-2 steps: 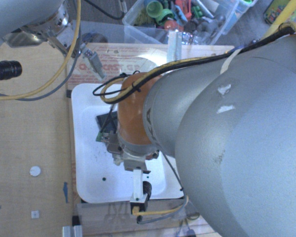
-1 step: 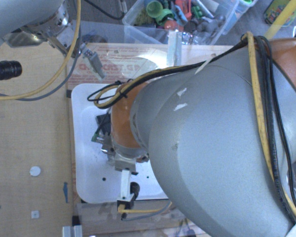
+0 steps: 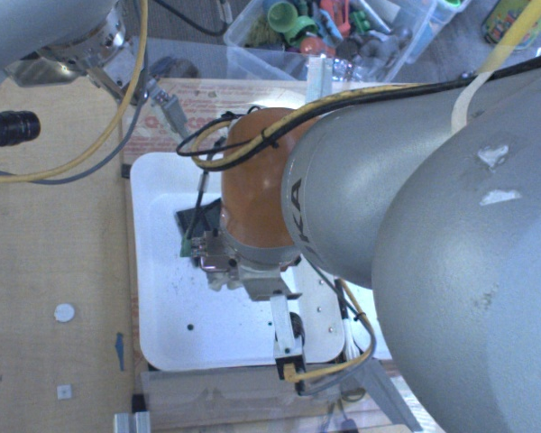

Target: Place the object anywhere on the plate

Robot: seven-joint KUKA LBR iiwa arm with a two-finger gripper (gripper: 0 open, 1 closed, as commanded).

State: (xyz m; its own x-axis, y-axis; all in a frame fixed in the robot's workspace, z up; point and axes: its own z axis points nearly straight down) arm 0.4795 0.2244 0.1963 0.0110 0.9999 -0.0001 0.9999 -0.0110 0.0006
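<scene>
My arm fills most of the camera view, its orange band (image 3: 252, 188) hanging over the white bin (image 3: 162, 269). Below the band the gripper (image 3: 227, 273) points down into the bin's middle, with the wrist body covering its tips. A dark flat thing with a green edge (image 3: 197, 222) pokes out at the wrist's left side; I cannot tell whether it lies in the bin or belongs to the wrist. A tiny dark speck (image 3: 190, 327) sits on the bin floor near the front. The arm hides whatever lies to the right of the wrist.
A clear tub of coloured toys (image 3: 343, 16) stands behind the bin. Left of the bin is wooden bench top with a small white disc (image 3: 64, 313) and a blue bit (image 3: 119, 350). A yellow cable (image 3: 117, 124) loops at the upper left.
</scene>
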